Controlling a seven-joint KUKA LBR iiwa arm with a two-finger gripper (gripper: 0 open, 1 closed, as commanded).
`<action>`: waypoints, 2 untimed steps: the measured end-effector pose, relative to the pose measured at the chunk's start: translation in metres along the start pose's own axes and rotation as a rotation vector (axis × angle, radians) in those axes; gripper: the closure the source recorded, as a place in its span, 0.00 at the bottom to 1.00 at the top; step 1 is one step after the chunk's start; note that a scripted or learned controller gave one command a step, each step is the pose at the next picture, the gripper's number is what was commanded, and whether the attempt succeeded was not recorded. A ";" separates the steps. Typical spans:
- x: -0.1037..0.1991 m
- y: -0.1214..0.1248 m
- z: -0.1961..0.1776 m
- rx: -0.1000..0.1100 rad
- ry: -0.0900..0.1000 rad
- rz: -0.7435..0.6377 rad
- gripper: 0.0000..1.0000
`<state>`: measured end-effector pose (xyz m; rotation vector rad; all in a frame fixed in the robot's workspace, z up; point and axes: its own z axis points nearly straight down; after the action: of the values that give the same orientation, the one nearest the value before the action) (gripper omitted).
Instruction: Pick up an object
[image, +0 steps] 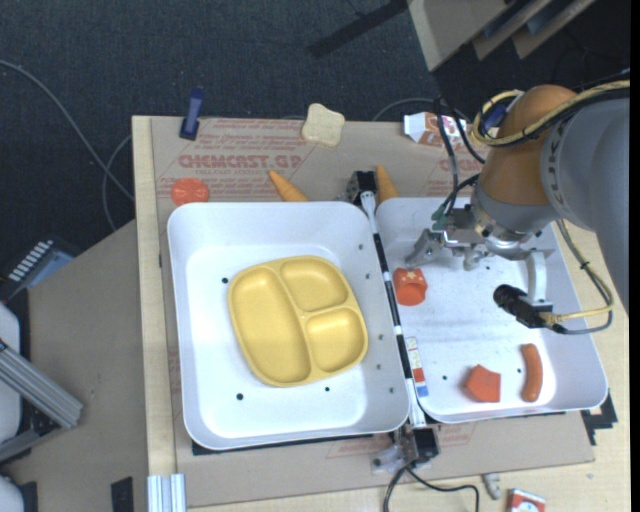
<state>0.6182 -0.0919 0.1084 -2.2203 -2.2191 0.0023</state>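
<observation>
The claw (430, 250) hangs open and holds nothing, near the small red cup (410, 286). It should go straight down over the cup, then squeeze.

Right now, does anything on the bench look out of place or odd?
Yes. Several items lie on the cardboard behind the bins, not in them: a bread slice, a carrot, an orange disc and a blue piece. In the left bin, the yellow tray sits askew to the walls.
</observation>
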 end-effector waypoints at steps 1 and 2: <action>-0.084 -0.022 0.024 0.000 -0.001 0.001 0.00; -0.094 0.024 -0.109 -0.009 -0.004 -0.002 0.00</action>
<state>0.6427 -0.1858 0.2170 -2.2245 -2.2279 -0.0042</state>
